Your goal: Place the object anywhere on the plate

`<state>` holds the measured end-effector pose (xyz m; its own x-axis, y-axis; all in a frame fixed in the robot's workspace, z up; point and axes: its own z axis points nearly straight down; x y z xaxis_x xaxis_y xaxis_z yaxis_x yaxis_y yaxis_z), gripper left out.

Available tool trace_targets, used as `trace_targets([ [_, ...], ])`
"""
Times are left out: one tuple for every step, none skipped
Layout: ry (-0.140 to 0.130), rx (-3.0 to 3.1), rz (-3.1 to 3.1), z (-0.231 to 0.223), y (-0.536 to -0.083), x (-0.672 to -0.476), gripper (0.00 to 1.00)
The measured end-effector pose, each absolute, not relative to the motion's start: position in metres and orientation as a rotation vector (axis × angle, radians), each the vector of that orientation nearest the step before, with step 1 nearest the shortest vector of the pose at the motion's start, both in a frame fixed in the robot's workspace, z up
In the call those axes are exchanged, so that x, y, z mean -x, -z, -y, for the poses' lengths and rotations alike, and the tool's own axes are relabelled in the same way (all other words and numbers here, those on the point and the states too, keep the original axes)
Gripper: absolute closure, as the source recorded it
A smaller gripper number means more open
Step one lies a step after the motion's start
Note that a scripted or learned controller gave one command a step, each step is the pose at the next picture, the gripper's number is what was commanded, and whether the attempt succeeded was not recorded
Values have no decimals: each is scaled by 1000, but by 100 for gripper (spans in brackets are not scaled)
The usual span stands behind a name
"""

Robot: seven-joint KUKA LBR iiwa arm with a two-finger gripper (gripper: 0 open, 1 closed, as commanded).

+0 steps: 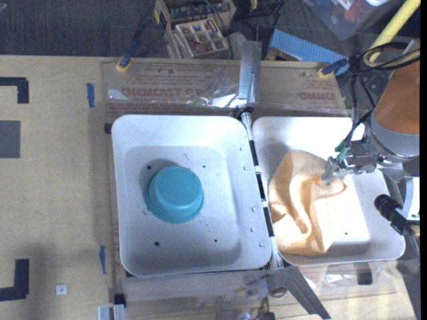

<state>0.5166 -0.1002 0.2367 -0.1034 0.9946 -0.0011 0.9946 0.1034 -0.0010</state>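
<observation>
Right now I read this as the pick-up step, not the carry. My arm's two-finger gripper (331,171) sits low in the right shallow white bin (383,245), its tip down at the upper right edge of the crumpled tan-orange cloth (301,202); whether it is spread or pinching the fabric I cannot tell from this angle, so I will not count the cloth as held. The cloth lies heaped against that bin's left wall, well apart from the round, turquoise-blue plastic plate (175,193), which sits left of centre in the left shallow white bin (133,139). To my eye the next move calls for a firm pinch on a fold, a lift high enough to clear the ridge where the two bins meet, then travel leftward and a release over the plate; a limp cloth may trail or slip out. The bins rest on a pale wooden bench (53,199) marked with blue tape, a clear plastic sheet (177,92) lies behind them, and cluttered boxes (197,22) crowd the dark floor beyond.
</observation>
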Motion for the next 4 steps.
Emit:
trace_targets([
  [3,-2099,-2340,98,-224,-517,100],
  [0,-1591,-2710,40,-232,-517,100],
  [-1,-1022,-2970,-10,-239,-512,100],
  [-2,-418,-3110,-56,-241,-513,100],
])
